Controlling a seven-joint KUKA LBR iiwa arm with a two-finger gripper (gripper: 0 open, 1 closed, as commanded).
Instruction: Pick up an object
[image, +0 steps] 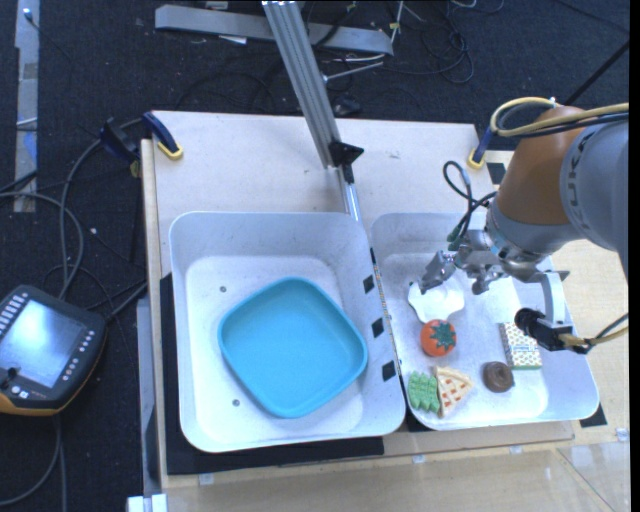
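Claw (447, 272): hangs low over the far part of the right bin (572, 405), fingers pointing toward the divider; whether they are spread or closed cannot be told, and nothing is seen between them.
Arm (560, 185): grey casing with an orange band, reaching in from the right; the wrist sits just behind the claw.
White object (437, 300): flat, irregular, pale piece directly beneath and just nearer than the claw; likely the pick target, judged from the claw's position above it.
Tomato (438, 337): round, red, green-topped, apparently a plastic toy; just past the white object on the near side.
Pizza slice (453, 388): flat wedge, orange and cream; well nearer than the claw, beside a green leafy piece (422, 392).
Brown disc (498, 376): small, round, dull; near and to the arm side.
Patterned block (521, 349): rectangular, printed face; under the cabling.
Blue tray (291, 346): smooth, rounded-square, shallow; in the left bin (200, 240), well apart from the claw, probably the drop site.
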